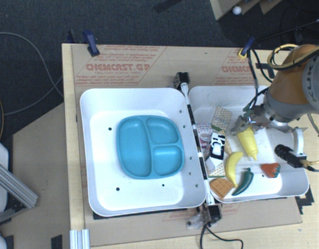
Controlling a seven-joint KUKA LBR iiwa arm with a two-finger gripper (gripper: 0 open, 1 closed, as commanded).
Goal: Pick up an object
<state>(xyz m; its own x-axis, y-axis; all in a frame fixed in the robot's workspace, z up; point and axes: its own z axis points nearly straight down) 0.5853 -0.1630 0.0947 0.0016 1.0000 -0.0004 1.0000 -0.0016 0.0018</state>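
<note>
The robot's hand [246,124] reaches down into the right bin [294,185] from the right edge, its tip right over the upper end of a yellow corn-like piece [248,142]; whether it grips anything cannot be told. Just beside lie a banana [233,166], a green pepper [243,182], a red piece [270,169], a waffle-like square [220,187] and small packets [221,117]. The left bin [97,139] on the surface holds a blue divided plate [149,146].
</note>
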